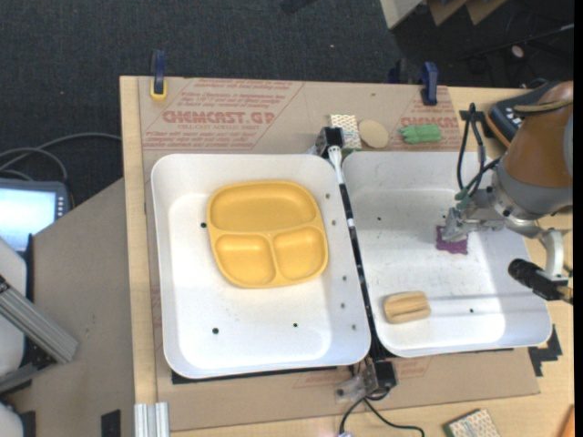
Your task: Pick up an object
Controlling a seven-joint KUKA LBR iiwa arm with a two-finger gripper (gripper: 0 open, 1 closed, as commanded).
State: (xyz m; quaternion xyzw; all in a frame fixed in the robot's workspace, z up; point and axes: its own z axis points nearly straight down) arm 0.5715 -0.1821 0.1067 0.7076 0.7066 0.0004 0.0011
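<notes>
A small purple object (450,239) lies in the right bin (401,198), toward its right side. My gripper (459,220) hangs straight over that purple object, its tip at the object's upper edge; whether it touches is unclear. A tan bread-shaped block (406,307) rests near the front of the same bin, apart from the gripper. The left bin (182,335) holds a yellow divided plate (267,233), lying flat.
On the cardboard behind the bins sit a tan round piece (373,134) and a green piece (421,134). Blue clamps (429,82) hold the board's back edge. The arm's grey and orange body (537,162) overhangs the right bin's right side.
</notes>
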